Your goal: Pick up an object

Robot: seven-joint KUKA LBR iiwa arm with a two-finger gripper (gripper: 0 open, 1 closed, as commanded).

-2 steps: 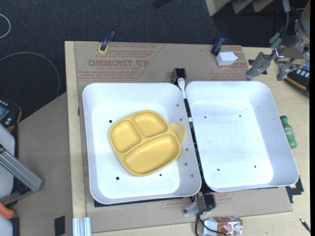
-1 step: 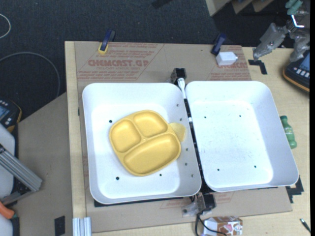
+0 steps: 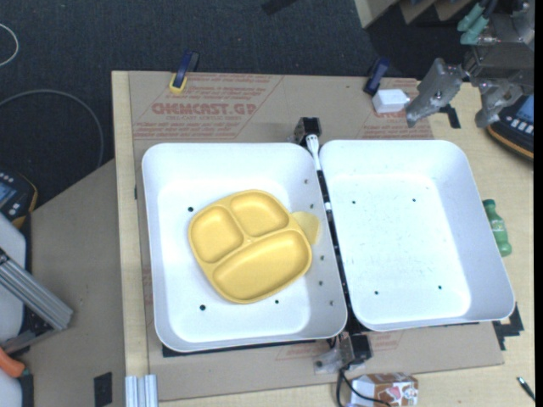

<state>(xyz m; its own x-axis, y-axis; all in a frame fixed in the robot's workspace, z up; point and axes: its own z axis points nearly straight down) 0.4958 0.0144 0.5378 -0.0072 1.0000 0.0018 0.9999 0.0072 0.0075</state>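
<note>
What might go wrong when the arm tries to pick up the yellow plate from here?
The yellow divided plate is wide, shallow and smooth, so the pincer may find no edge to grip and may slide off. The plate lies flat on the left bin, so its rim is hard to get under. The pincer is above the bench beyond the right bin, so its path crosses both bin walls.

Yellow divided plate hides most of a small pale yellow piece at its right rim; gripper too indistinct to judge, arm cut by frame's edge
</note>
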